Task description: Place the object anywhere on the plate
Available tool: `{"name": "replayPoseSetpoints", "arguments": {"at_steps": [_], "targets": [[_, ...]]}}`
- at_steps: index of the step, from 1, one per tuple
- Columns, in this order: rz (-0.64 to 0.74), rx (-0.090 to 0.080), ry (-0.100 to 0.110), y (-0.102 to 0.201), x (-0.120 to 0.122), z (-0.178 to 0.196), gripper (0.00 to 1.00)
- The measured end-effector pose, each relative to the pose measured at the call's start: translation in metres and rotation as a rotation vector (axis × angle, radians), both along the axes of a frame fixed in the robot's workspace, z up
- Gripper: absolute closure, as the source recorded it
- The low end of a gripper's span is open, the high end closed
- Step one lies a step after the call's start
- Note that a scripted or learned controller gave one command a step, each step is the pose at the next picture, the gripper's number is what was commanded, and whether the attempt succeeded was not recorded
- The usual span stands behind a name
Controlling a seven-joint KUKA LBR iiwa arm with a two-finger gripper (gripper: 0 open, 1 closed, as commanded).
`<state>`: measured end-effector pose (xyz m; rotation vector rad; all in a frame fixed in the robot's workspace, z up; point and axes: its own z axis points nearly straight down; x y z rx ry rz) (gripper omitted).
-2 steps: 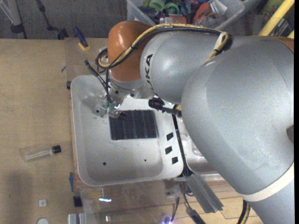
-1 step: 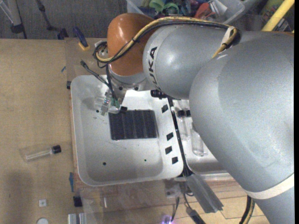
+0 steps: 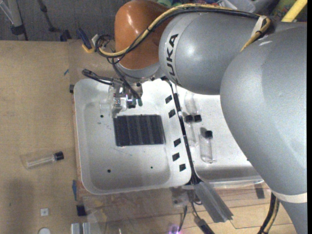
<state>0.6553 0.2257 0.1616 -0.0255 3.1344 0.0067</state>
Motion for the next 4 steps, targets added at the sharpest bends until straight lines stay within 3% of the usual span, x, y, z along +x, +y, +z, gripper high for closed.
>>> {"name": "replayPoseSetpoints", "arguments": {"at_steps": [1, 2, 3, 4], "targets": [[-0.415, 0.001, 0.002, -0.001, 0.012, 0.035, 1.00], [-0.759, 0.001, 0.006, -0.001, -0.006, -0.065, 1.00], [-0.280, 0.000, 0.002, -0.008, -0.002, -0.008, 1.00], [-1.196, 0.002, 0.006, -0.001, -0.002, 0.029, 1.00]]}}
